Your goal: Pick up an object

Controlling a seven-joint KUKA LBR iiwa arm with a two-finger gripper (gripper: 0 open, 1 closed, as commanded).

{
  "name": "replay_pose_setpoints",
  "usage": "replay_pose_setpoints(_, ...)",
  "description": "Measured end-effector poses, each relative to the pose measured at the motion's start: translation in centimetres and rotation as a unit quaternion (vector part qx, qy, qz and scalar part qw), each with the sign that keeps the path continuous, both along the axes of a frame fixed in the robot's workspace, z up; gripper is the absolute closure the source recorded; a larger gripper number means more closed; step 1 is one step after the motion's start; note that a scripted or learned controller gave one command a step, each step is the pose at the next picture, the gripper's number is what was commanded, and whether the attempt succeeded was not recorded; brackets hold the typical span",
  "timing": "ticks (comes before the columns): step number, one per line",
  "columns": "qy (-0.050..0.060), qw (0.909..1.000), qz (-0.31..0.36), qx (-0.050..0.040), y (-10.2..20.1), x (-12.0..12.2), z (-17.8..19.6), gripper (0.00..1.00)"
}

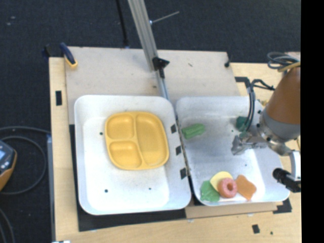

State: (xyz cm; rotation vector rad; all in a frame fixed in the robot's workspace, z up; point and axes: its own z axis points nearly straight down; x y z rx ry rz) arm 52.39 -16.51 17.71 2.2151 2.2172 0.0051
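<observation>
Two white bins side by side on a table (61,151). Left bin (91,191): yellow divided plate (136,139). Right bin (217,110): green cylinder (193,131) near its left wall, lying flat, well apart from a cluster at the near edge — green piece (208,192), yellow disc (220,178), pink ring (228,188), orange piece (246,187). Gripper (242,146) low over the bin's right half, gripping nothing; open or closed, cannot tell. Cylinder probably light, stiff, smooth; best pinched across its middle.
</observation>
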Motion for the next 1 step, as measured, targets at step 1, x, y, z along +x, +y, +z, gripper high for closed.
replay_pose_setpoints(1,0.0,1.0,0.001,0.0,-0.16,0.19,5.42,1.0)
